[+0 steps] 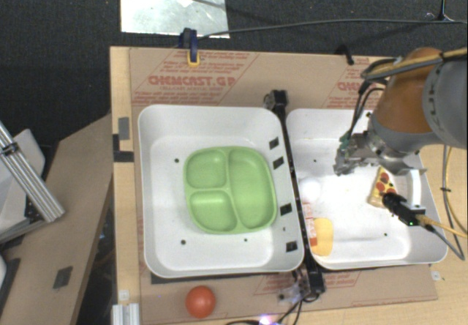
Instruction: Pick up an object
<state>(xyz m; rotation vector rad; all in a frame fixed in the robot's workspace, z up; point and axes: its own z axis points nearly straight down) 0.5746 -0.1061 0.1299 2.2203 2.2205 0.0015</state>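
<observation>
My gripper [349, 157] hangs low over the far part of the right-hand bin [322, 122], at the end of my grey arm with its orange band [404, 104]. I cannot tell from this slanted view how it is set, and nothing shows in its grasp, so I judge the pick is not yet made: the whole lift is left to do, and first a choice of which thing to take. Nearest, just beside the tool on the side toward my arm, lies a flat piece patterned in yellow and red, the pizza slice toy [383, 187], partly under a black fitting of my wrist. A little nearer the camera from the tool sits a small white object [312, 189], pale against the white floor and hard to make out. Further on, by the bin's near wall at the divider, lies an orange-yellow object [322, 235]. That makes three candidates in this bin, one of each kind. Beyond the divider, well apart from the tool, the left-hand bin [157, 192] holds one green tray with three compartments [229, 189]. Farthest out, on the cardboard before the bins, rests one red ball [200, 301]. Two bins in all, one arm, one tool.
</observation>
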